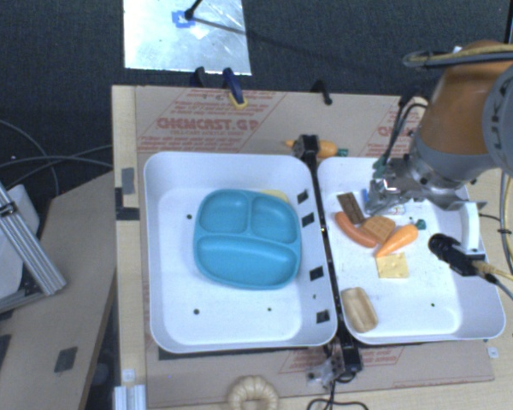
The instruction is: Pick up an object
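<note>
Gripper low over the right bin — whether it is apart or closed cannot be told. Just beside it lie a brown bar, sausage, cracker and carrot — clustered, touching. Blue divided plate occupies the left bin.

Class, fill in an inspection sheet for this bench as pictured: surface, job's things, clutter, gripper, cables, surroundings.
Surface: brown board bearing two white bins, left bin and right bin.
Job's things: in the right bin, carrot, sausage, cracker, cheese slice, bread roll, brown bar.
Clutter: blue divided tray in the left bin.
Gripper: gripper low over the right bin's far side, nothing seen held.
Cables: black cables on the floor at left.
Surroundings: metal sheet beyond the board.
</note>
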Robot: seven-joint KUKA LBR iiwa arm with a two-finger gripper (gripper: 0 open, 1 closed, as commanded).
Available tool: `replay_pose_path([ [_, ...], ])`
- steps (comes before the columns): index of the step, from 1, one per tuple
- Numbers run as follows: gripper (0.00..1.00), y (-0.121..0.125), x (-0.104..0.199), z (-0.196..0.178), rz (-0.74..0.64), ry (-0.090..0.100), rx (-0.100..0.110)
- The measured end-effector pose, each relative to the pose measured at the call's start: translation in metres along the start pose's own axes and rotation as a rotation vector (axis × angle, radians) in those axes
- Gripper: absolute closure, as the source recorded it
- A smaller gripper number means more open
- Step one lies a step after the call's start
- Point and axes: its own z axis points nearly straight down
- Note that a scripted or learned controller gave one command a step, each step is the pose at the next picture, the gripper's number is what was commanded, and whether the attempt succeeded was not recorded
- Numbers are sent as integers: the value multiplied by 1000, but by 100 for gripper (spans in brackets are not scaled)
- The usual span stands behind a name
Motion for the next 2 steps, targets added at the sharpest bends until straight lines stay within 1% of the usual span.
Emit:
replay_pose_path([
  [1, 100, -1, -16, 15, 8, -2, 3],
  [2, 100, 5, -6, -3, 2, -1, 1],
])
